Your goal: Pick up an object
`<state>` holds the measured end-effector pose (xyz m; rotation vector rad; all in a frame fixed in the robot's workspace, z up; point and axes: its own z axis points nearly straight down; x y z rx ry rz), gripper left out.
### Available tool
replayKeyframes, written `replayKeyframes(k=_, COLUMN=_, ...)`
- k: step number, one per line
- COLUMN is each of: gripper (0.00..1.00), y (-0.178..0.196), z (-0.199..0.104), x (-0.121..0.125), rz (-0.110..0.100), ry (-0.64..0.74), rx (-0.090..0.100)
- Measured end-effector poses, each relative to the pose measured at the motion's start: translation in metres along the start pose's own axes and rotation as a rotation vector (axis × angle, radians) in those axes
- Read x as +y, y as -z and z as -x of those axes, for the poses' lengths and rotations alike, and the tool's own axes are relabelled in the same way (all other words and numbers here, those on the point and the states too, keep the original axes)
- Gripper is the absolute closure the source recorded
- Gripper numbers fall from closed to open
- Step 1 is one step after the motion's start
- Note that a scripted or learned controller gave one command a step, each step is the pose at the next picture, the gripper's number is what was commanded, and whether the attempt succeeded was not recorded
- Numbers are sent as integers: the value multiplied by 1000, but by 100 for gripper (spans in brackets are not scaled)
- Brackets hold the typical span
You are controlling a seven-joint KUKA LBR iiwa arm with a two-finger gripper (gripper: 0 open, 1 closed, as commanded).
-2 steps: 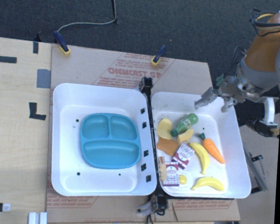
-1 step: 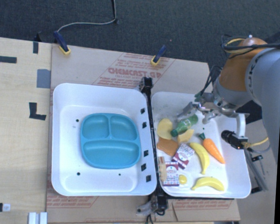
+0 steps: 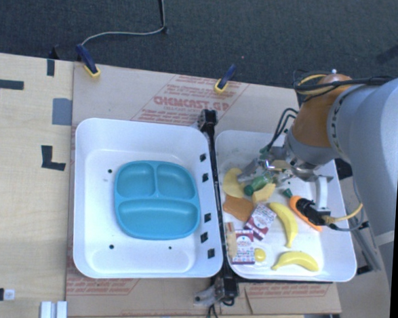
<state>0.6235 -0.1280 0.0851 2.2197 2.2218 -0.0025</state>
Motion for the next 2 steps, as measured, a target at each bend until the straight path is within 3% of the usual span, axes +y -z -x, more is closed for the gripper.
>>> replayKeyframes(k=1, gripper=100, y=8, z=1, x=0, rz=0, ry=0, rx=-2)
replayKeyframes(k=2, gripper=100, y=97, z=-62, x=-34, rz=-3, ry=2, rx=3)
